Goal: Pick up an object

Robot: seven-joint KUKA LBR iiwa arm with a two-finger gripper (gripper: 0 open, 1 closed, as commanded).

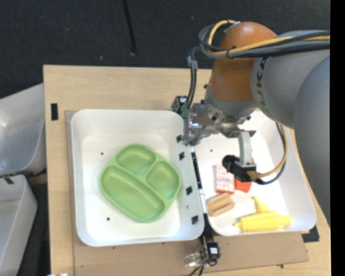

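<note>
My gripper [221, 125] hangs under the orange band over the far left part of the right bin [296, 188]. Closer to the camera, on the bin floor, lie a small red and white box [223, 180], an orange piece [244, 185] beside it, a tan roll [220, 204] and a yellow corn cob [263, 221]. All of them lie apart from the gripper. A green divided plate [141, 181] rests in the left bin [83, 154].
The two bins meet at a raised rim [194, 183] just left of the red and white box. The grey arm [299, 79] covers the far right of the right bin. Wooden bench [60, 85] surrounds both bins.
</note>
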